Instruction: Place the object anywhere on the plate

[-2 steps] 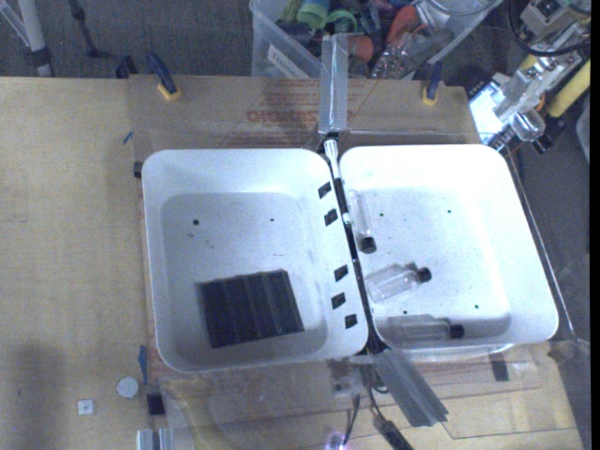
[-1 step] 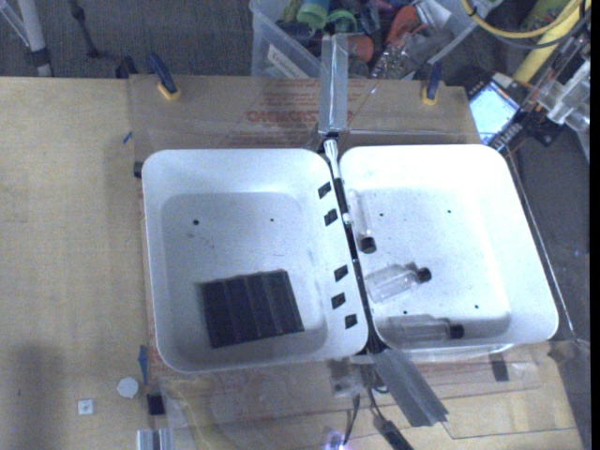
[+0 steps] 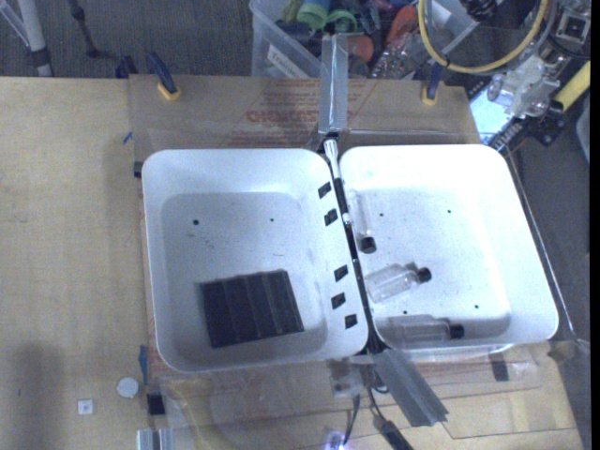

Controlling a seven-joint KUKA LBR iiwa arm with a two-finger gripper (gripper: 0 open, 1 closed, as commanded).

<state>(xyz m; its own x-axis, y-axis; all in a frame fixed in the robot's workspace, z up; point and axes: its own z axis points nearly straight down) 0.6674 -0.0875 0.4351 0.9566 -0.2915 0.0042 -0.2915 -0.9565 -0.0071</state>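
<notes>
There are two white bins on the worktop [image 3: 66, 251]. The left bin [image 3: 155, 251] has a dark plate [image 3: 251, 307] lying flat near its front. The plate is a square shape with lines across it.

The right bin [image 3: 525, 251] has three clear bottles with black caps. The first bottle [image 3: 360, 221] lies right against the wall between the bins. The middle bottle [image 3: 392, 281] lies on its side in the open, near that wall. The last bottle [image 3: 420, 328] lies along the front wall. All three are in the other bin from the plate, so nothing is on the plate yet.

I cannot tell if the gripper is wide or narrow.

I think the job is only starting, and the first step is to pick one bottle. The middle bottle looks like the best one, since it has room on both sides. The other two hug a wall, so there is little room to get around them. The bottles are round and smooth, so they may roll or slip. I would come straight down over the fat part and squeeze across it, not end to end. Then lift it well over the wall between the bins and set it down low on the middle of the plate, so it does not roll off.
</notes>
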